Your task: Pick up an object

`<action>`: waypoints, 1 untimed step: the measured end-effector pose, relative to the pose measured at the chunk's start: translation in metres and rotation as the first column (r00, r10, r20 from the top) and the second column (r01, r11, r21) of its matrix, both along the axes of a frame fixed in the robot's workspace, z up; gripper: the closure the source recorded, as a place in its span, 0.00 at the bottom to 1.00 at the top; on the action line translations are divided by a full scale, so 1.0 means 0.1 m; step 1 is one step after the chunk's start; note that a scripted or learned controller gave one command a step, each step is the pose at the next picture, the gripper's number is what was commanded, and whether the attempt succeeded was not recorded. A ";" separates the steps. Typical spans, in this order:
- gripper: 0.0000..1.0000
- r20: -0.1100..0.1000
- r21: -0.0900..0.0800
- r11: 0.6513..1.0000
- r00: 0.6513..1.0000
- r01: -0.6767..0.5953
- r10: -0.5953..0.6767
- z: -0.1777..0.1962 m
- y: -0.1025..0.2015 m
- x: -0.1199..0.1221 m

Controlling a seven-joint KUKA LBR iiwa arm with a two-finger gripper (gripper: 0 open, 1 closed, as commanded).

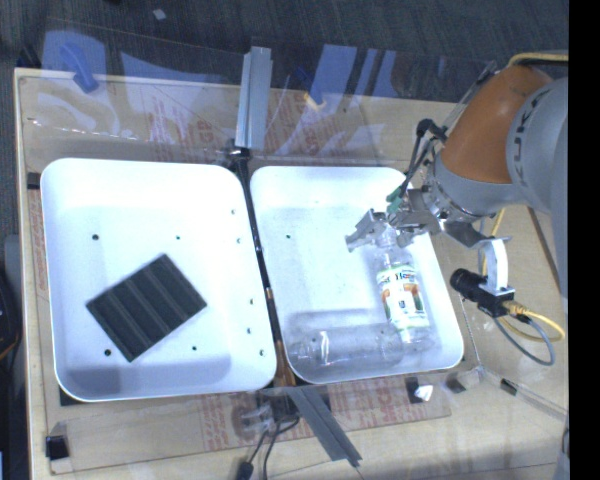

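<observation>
Lying along the near wall of the right bin (pixel 280 268), a clear bottle (pixel 345 343) on its side is the nearest thing, and it can roll if nudged. Just beyond it, toward the bin's right wall, a small labelled bottle (pixel 402 296) lies with its cap end pointing away, its base close to or touching the clear one. The gripper (pixel 380 230) hangs right over that cap end, in the bin's far right quarter; I cannot tell how wide the grey fingers stand or whether anything sits between them, since they blur into the clear plastic. From here the likely failure is a slip: the bottle is smooth, round and narrow at the neck, so a pinch there could squirt it out or tip it against the wall. Coming down off-centre could also shove it into the clear bottle and set both rolling. In the left bin (pixel 70 193), a dark ribbed slab (pixel 145 306) lies flat near the middle, well apart from all this.
</observation>
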State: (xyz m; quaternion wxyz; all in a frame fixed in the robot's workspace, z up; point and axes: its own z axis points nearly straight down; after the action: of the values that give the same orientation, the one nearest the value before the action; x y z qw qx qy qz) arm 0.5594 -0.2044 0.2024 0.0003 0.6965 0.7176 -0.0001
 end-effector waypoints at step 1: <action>0.00 -0.002 0.002 0.997 0.997 -0.083 0.083 -0.41 -0.06 -0.48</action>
State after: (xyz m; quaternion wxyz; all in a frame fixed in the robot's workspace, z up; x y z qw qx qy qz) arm 0.5118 -0.2100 0.1617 -0.0011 0.6661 0.7459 -0.0003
